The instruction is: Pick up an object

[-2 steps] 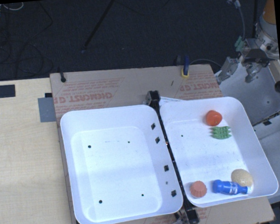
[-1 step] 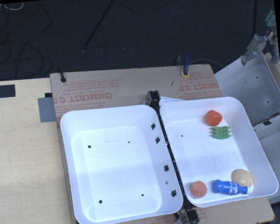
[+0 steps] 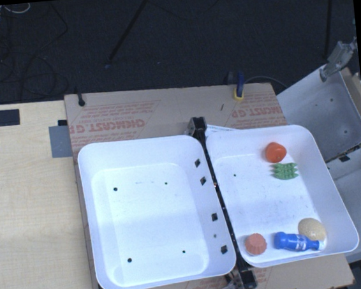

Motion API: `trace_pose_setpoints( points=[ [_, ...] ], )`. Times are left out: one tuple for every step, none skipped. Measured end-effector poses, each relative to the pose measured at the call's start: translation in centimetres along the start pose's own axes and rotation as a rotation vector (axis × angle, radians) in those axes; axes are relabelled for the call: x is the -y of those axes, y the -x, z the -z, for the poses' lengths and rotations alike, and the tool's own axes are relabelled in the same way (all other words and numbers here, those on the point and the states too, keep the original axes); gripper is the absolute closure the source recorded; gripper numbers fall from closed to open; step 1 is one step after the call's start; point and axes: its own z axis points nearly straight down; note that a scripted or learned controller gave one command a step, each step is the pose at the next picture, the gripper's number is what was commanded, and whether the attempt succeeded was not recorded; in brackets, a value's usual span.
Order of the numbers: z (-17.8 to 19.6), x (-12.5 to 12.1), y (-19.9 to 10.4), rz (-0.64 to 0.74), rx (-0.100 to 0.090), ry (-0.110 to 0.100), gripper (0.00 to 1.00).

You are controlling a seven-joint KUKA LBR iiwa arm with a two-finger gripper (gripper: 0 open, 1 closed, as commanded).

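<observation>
Five objects sit in your right bin [image 3: 325, 177]: an orange ball [image 3: 275, 152] with a green ridged piece [image 3: 285, 172] just beside it near the far wall, and a pink ball [image 3: 256, 244], blue bottle [image 3: 296, 242] and beige ball [image 3: 312, 229] clustered along the near wall. Left bin [image 3: 94, 182] on the tabletop holds nothing to grasp. Risk, as judged: balls roll off a pinch; the near cluster hugs the wall and crowds any descent, so a neighbour may get nudged. End effector state: cannot tell, so its relation to any target stays unjudged.
</observation>
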Motion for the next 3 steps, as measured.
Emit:
trace_pose_setpoints(
  points=[
    [1.1,0.0,-0.2,0.005,-0.001,-0.001,0.0],
    [1.8,0.0,-0.2,0.007,-0.001,-0.001,0.0],
    [2.2,0.0,-0.2,0.009,-0.001,-0.001,0.0]
  ],
)
